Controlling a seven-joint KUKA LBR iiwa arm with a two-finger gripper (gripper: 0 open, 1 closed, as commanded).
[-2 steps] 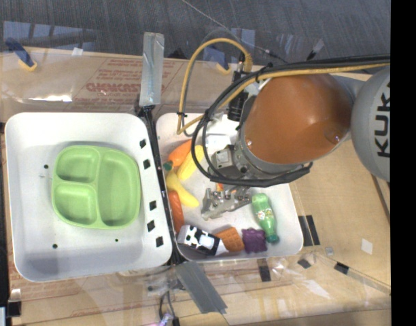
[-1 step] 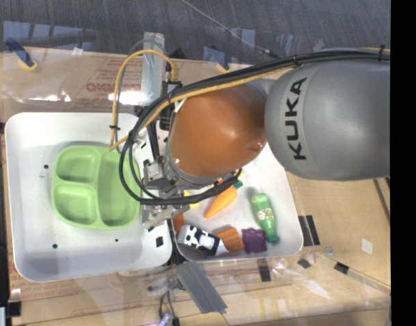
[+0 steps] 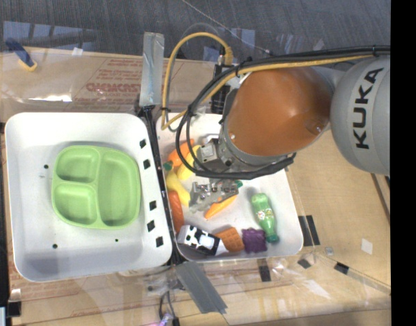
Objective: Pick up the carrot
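Hand [image 3: 209, 194]: hanging low in the right bin [image 3: 289, 202], grip state impossible to tell.
Carrot [image 3: 220, 205]: lying just beside the hand, touching it.
Green tray [image 3: 97, 186]: sitting in the left bin [image 3: 31, 148].

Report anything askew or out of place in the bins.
Nothing stands out. The toys lie jumbled in the right bin, the carrot under the gripper; the green divided plate sits flat in the left bin.

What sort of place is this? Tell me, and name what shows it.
Probably a robot lab bench, not a kitchen: a KUKA arm with loose cables reaches over taped-down white bins holding toy food and a green divided plate.
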